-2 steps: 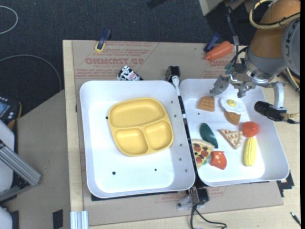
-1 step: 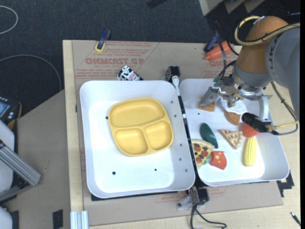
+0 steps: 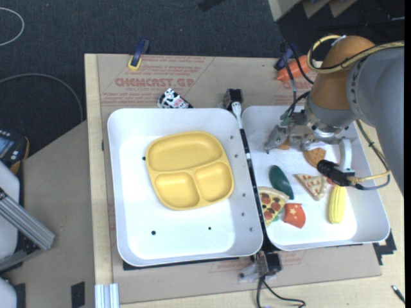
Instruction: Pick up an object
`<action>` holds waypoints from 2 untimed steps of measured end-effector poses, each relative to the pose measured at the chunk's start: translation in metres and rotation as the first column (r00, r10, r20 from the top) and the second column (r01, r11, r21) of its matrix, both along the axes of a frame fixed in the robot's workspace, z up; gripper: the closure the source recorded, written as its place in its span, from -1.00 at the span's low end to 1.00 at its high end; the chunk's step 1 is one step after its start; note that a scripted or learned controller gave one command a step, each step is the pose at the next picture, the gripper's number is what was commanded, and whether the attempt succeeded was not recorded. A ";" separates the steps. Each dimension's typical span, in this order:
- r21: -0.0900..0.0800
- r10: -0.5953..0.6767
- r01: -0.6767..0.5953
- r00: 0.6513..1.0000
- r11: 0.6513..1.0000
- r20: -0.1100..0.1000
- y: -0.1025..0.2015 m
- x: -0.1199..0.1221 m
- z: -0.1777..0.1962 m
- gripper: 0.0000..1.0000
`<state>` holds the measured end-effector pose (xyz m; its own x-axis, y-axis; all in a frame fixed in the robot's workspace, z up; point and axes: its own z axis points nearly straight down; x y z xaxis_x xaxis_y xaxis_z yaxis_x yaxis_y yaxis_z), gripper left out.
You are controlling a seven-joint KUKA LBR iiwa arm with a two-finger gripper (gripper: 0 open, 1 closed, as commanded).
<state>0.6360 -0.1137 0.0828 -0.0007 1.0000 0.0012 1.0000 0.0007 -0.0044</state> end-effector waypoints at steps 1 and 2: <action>0.000 -0.001 0.001 1.000 1.000 0.000 0.000 0.000 0.012 1.00; -0.003 -0.002 0.002 1.000 1.000 0.010 -0.007 -0.007 0.064 1.00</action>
